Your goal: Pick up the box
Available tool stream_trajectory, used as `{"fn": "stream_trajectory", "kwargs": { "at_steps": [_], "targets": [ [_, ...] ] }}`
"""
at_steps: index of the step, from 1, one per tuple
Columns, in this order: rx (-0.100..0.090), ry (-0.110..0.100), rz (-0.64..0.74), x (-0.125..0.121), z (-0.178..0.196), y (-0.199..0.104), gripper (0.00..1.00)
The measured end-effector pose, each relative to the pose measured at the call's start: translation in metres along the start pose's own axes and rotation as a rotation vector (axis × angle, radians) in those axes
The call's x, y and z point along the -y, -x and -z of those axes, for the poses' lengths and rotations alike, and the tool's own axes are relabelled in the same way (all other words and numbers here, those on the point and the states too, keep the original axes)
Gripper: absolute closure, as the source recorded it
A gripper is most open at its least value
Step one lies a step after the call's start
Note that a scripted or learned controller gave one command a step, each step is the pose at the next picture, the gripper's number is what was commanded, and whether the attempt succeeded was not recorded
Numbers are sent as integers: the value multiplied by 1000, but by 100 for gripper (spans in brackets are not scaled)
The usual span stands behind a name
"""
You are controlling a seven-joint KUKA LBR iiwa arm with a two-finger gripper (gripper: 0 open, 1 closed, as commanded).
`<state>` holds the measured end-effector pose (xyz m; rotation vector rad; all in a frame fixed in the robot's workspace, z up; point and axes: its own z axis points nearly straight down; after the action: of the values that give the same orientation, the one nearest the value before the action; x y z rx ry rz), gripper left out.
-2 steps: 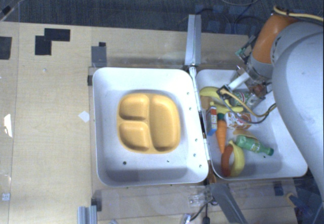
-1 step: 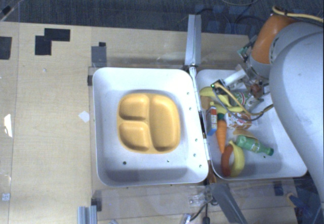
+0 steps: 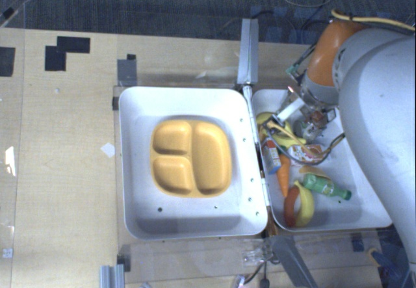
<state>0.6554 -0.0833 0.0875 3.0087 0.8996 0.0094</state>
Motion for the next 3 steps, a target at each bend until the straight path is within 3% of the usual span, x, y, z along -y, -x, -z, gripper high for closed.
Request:
{"fn": "stream_trajectory", "kwargs": {
  "at_steps": [1,2,3],
  "targets": [
    [-9,3,1,-1,14,-3,100],
    [2,-3,-378,-7,24,12,100],
    [-4,2,-373,10,3,80,100]
  ]
}}
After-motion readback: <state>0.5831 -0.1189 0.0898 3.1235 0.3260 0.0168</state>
